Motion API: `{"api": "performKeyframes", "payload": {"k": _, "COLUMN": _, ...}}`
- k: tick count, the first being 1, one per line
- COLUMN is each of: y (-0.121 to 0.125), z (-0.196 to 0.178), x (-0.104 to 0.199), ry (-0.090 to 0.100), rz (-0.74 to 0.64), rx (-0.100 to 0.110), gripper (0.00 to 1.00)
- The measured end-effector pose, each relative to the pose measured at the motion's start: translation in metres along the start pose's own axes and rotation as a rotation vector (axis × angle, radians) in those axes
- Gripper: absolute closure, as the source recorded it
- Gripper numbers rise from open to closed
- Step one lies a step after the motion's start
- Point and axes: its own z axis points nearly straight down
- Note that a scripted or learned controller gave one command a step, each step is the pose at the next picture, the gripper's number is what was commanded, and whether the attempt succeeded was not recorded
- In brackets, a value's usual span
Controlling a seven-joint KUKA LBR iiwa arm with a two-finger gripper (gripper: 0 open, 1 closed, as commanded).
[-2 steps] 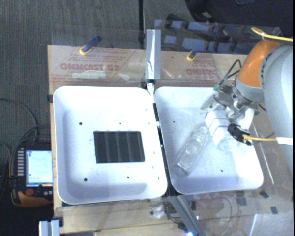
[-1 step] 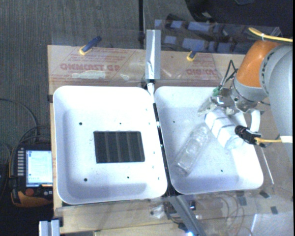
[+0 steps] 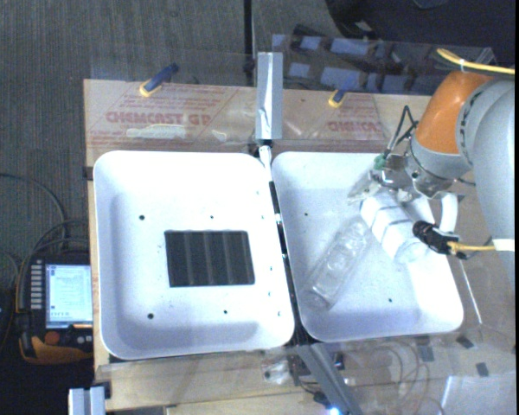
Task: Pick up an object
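The gripper, grip state unreadable, hovers beside the clear plastic bottle; its slick, round body could roll away.

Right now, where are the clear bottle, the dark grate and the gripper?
bottle (image 3: 339,262): camera view, mid-body, right bin.
grate (image 3: 209,258): camera view, centre of its slats, left bin.
gripper (image 3: 389,219): camera view, white wrist end above the bottle.

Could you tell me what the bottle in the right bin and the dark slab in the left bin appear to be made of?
The bottle looks like clear, glossy plastic: the white bin floor shows through it and its ridged body catches highlights. Glass is possible but seems less likely. The dark slab looks matte black, perhaps rubber or foam, with lengthwise grooves and no shine. The material is uncertain from this view.
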Motion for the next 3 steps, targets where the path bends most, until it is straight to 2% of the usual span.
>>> {"api": "performKeyframes", "payload": {"k": 1, "y": 0.004, "z": 0.001, "x": -0.01, "ry": 0.008, "rz": -0.246, "rx": 0.002, "gripper": 0.0}}
{"api": "performKeyframes", "payload": {"k": 2, "y": 0.006, "z": -0.01, "x": -0.008, "ry": 0.006, "rz": -0.249, "rx": 0.0, "gripper": 1.0}}
{"api": "performKeyframes", "payload": {"k": 3, "y": 0.031, "z": -0.088, "x": 0.031, "ry": 0.007, "rz": -0.198, "rx": 0.02, "gripper": 1.0}}
